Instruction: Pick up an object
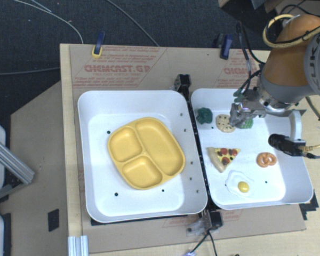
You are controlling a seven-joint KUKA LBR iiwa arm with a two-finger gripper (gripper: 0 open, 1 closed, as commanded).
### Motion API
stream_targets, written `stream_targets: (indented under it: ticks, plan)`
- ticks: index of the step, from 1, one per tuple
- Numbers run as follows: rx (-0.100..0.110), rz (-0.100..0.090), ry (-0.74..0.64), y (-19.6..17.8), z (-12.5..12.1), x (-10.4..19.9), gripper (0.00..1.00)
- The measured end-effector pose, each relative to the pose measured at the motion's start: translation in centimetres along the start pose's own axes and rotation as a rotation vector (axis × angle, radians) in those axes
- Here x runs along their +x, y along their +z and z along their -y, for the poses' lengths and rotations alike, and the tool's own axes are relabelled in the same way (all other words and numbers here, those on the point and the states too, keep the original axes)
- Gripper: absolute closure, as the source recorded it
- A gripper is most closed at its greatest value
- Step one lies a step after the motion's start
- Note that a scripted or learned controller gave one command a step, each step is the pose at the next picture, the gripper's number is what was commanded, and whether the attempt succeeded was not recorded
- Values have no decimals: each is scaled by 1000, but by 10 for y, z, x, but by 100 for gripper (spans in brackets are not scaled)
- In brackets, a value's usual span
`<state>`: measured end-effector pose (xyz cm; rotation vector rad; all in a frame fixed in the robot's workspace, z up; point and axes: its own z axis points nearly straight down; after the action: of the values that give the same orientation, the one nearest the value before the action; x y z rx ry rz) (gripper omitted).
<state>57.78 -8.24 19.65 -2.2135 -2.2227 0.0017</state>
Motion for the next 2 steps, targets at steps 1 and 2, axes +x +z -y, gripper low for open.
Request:
stream_targets:
  ticks: [1, 2]
  plan:
    - [-2, 0, -2, -18, 13, 53, 100]
    - [0, 0, -1, -11, 24, 106, 100]
